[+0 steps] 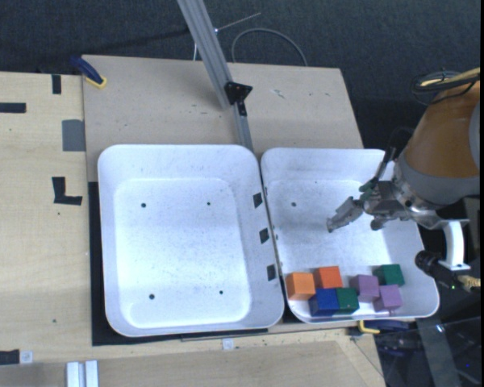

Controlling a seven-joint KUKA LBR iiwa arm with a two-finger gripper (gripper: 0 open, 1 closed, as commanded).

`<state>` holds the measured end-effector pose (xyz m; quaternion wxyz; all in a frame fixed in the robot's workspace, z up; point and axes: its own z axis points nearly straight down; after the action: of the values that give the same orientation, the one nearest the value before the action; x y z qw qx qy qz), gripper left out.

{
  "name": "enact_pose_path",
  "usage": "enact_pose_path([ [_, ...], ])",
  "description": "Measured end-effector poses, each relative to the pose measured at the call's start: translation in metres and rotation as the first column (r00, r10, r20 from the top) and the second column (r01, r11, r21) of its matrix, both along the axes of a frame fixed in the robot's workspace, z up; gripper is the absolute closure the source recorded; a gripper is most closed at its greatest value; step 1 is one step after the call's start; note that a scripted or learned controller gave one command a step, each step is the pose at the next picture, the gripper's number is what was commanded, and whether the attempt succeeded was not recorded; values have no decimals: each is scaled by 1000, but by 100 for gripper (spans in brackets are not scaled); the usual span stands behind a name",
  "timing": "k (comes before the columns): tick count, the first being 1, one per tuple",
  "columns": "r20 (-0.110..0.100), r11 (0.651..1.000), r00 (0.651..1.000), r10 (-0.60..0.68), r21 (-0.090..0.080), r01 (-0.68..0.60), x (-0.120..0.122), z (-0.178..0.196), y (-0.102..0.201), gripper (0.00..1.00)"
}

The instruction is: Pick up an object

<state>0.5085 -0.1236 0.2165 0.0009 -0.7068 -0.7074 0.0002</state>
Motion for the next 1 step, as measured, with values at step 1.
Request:
enact_pose_path([
  [1, 9, 1000, 1000, -2, -6, 2, 1, 198, -81, 0],
])
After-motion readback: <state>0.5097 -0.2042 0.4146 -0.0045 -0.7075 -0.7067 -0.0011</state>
